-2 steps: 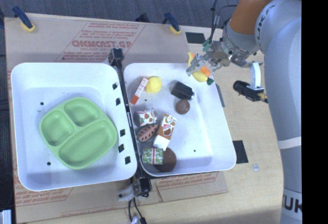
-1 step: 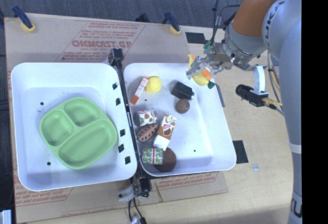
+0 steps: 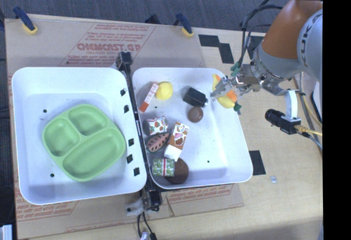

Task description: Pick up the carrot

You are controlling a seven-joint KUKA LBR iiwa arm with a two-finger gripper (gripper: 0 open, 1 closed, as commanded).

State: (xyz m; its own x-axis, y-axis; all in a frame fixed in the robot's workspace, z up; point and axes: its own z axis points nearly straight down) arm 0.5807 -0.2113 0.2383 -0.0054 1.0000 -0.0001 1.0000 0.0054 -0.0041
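The end effector (image 3: 232, 88) is gripping the orange carrot (image 3: 232, 95) between closed fingers, above the right bin's (image 3: 237, 148) far-right rim.

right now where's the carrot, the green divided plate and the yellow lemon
carrot (image 3: 232, 95): camera view, the orange body by the gripper.
green divided plate (image 3: 85, 141): camera view, the ridge between its compartments.
yellow lemon (image 3: 164, 90): camera view, the middle of its rind.

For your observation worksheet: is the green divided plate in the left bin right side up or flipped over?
Right side up. The green plate lies flat in the left bin with its three hollow compartments facing upward.
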